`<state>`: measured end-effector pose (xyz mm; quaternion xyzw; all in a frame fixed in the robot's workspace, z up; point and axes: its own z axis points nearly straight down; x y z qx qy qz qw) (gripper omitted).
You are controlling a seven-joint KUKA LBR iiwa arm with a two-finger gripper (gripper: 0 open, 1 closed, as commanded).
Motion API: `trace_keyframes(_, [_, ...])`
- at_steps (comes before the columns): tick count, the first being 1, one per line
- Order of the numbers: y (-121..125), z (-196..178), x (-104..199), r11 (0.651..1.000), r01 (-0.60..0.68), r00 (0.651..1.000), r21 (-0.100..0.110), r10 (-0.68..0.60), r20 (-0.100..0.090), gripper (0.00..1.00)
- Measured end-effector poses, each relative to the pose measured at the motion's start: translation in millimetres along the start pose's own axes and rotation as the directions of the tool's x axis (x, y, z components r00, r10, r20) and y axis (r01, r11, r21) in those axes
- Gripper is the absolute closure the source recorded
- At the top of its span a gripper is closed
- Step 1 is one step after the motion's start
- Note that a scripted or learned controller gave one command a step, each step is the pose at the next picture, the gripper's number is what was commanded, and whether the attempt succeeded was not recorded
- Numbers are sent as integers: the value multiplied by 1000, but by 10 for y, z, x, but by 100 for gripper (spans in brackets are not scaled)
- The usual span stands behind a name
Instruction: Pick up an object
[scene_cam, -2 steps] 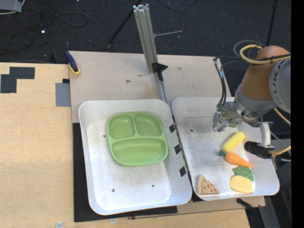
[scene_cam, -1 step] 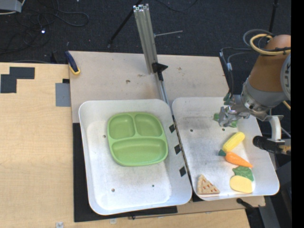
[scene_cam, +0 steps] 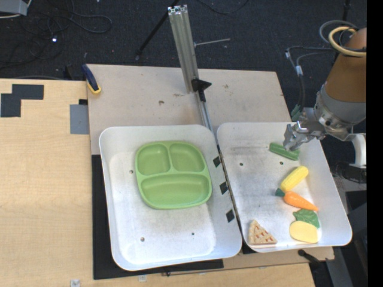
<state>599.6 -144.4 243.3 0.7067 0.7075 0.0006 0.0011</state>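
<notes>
While the green divided plate (scene_cam: 173, 175) lies in the left bin (scene_cam: 119, 244), smooth moulded plastic, my targets are in the right bin (scene_cam: 251, 172). A flat green strip (scene_cam: 283, 152) lies near its far edge, just under my gripper (scene_cam: 294, 137); whether I am clenched or released I cannot tell. It looks light, stiff and thin, best pinched across its narrow width. Toward the near right corner lie a waffle-textured wedge (scene_cam: 261, 234), a corn cob (scene_cam: 294, 177), a carrot (scene_cam: 299, 201) and a yellow piece (scene_cam: 304, 231), probably slippery.

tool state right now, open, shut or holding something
tool: cannot be told; it sits over the right bin, right at the green piece.
</notes>
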Motion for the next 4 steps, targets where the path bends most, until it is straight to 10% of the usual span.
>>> trace_keyframes(4, [-419, -36, 2148, 1000, 4, 1000, 5, -4, -2, 100])
